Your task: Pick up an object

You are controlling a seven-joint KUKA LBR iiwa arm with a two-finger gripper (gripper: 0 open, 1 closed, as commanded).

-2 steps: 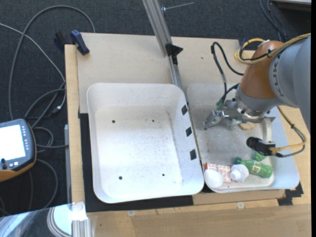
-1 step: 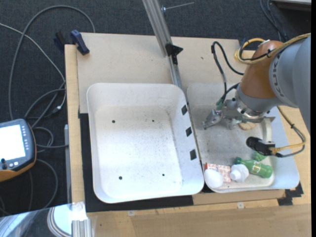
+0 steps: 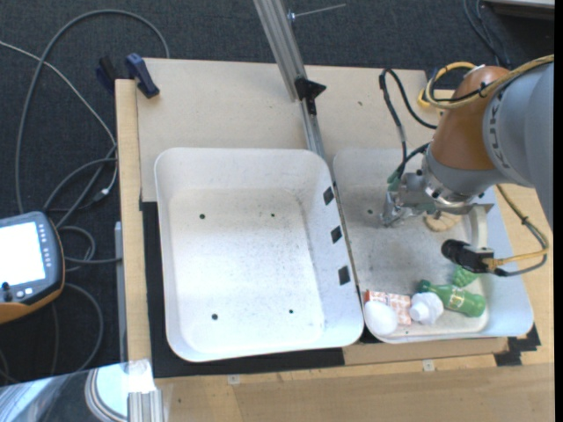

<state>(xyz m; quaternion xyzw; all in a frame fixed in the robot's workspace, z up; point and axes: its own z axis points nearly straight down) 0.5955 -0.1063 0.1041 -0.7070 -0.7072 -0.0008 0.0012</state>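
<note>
Camera view: right bin (image 3: 369,236) holds a green bottle (image 3: 456,297) and white packet (image 3: 387,310) along its near wall; gripper (image 3: 393,211) above them, finger state unclear.

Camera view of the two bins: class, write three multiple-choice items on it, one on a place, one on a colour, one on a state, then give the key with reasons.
1. Where do the loose objects lie?
A. far edge of the left bin
B. near edge of the right bin
C. on the floor

2. What colour is the bottle?
A. green
B. red
C. black

3. How does the bottle rest?
A. upright
B. on its side
C. hanging from the arm

Key: 1 B, the objects cluster along the near wall of the right bin, not in the left bin. 2 A, the bottle has a green body with a white cap. 3 B, its length runs flat along the bin floor, apart from the gripper.
</note>
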